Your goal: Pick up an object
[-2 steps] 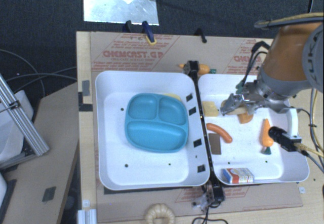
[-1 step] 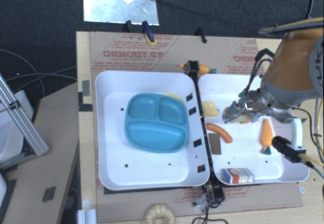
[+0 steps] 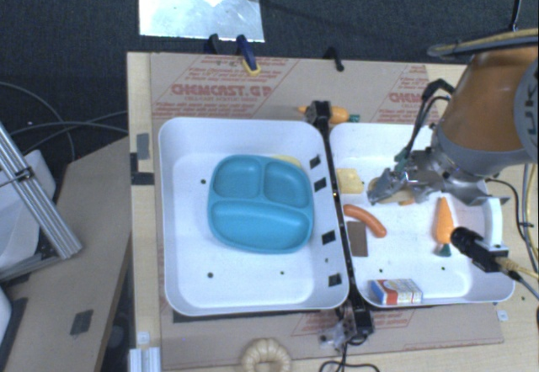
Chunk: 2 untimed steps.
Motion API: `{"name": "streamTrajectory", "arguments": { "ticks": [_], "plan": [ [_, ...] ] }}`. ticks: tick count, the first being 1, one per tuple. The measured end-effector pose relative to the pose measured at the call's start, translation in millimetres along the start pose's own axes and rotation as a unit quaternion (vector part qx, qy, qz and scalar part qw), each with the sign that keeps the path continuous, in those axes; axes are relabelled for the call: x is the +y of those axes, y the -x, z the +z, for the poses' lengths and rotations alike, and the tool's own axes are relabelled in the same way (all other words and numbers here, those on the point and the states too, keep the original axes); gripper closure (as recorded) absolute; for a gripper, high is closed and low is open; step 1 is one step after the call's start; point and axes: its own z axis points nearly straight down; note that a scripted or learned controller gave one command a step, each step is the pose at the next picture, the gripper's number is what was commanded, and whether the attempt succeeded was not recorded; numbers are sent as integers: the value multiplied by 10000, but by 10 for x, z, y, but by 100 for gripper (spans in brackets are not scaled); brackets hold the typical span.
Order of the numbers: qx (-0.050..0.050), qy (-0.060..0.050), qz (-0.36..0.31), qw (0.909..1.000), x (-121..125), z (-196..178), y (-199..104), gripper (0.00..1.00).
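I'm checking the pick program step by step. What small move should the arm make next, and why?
Probably a short descent with a slight shift toward the hot dog. The claw sits just above and right of it in the right bin, and no object shows between its fingers, so nothing looks picked yet.

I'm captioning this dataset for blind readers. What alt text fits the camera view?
A grey and orange robot arm's pincer hovers low in the right white bin near a hot dog, carrot and small box. The left bin holds a blue divided plate.
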Motion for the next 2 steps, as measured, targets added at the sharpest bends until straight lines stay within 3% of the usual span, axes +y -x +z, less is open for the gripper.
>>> {"name": "streamTrajectory", "arguments": {
  "ticks": [1, 2],
  "plan": [
    [-3, -15, 8, 10000, 95, 176, -15, 100],
    [-3, 4, 10, 10000, 63, -31, 3, 100]
  ]
}}
